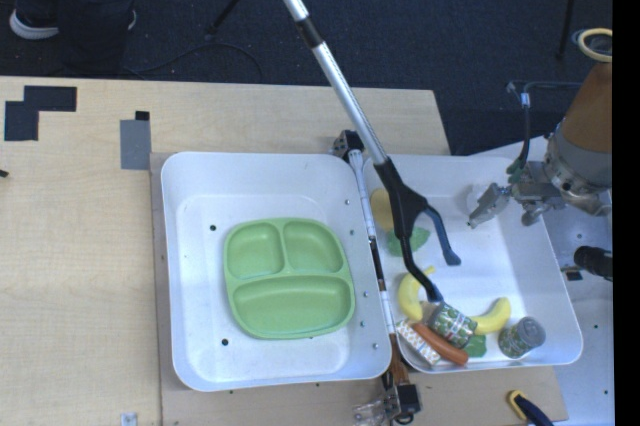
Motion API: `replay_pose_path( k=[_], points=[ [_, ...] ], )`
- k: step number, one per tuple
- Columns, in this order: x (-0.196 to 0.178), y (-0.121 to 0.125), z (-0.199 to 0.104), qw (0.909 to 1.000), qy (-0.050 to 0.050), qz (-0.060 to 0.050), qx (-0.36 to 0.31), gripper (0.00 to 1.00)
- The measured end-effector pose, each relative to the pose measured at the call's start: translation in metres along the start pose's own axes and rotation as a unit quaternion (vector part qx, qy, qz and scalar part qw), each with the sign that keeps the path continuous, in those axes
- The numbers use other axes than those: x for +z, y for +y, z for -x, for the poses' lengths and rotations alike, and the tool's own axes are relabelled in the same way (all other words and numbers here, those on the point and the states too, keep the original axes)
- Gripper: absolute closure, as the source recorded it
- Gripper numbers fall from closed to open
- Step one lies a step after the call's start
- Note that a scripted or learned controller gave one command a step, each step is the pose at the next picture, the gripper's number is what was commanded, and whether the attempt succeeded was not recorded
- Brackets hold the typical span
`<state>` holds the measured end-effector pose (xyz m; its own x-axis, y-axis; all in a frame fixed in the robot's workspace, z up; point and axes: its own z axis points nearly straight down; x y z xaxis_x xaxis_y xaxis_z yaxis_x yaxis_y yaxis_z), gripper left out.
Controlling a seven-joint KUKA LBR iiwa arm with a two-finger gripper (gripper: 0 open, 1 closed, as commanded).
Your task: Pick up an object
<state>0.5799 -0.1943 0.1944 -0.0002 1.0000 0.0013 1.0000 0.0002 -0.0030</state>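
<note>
Plainly, from the one camera above the bench (70,244), two white bins sit side by side, and the job of picking something up has not got as far as a grasp. The left bin (185,204) carries a green divided plate (288,276) lying flat in its middle, well apart from everything else. The right bin (540,314) holds the small things, and they have gathered along its near edge: a yellow banana (492,316), a second yellow piece (410,297) beside it, a little can with a patterned label (451,324), an orange sausage-shaped toy (438,343) and a greyish round item (520,337) towards the near right corner. They lie touching or nearly so, which I judge will make a clean pick awkward. A long metal reaching stick with a black claw (412,214) slants down from the top of the view, its end among the yellow pieces. The arm comes in from the right with its hand (490,204) held over the far part of the right bin, near the far wall and well apart from the cluster. Nothing sits between its fingers; whether they stand wide or narrow I cannot tell at this size. I reckon it must travel towards the near edge before any grasp.
</note>
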Motion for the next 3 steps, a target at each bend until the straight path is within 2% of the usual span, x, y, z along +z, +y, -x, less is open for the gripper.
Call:
replay_pose_path(
  k=[1,2,3],
  points=[
    [0.106,-0.038,-0.063,1.0000,0.000,0.001,0.000,0.00],
    [0.106,-0.104,-0.051,1.0000,0.000,0.001,0.001,0.00],
    [0.039,-0.044,-0.055,1.0000,0.000,0.001,0.000,0.00]
  ],
)
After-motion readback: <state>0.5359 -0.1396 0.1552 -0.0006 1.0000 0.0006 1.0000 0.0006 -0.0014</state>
